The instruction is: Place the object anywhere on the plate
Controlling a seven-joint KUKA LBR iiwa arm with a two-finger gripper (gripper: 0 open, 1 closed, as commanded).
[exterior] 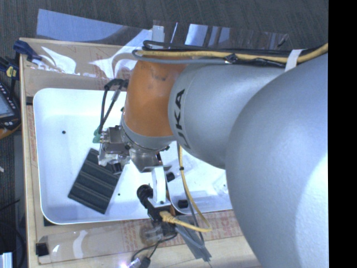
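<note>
Camera view, entry: black ribbed plate [93, 181] lying slantwise in the left bin [50, 149]; gripper [114, 155] hanging at its upper right corner, grip state not something you can tell. Object to place: none you can make out. Risk: arm bulk hides the contact, so an empty or misplaced release could pass unnoticed

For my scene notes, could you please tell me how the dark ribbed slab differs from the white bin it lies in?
The ribbed slab is dark grey or black, while the bin is white. The slab has parallel ridges across its top; the bin's floor looks smooth. The slab lies at a slant to the bin's walls. The slab is much smaller than the bin. Both are roughly rectangular.
</note>
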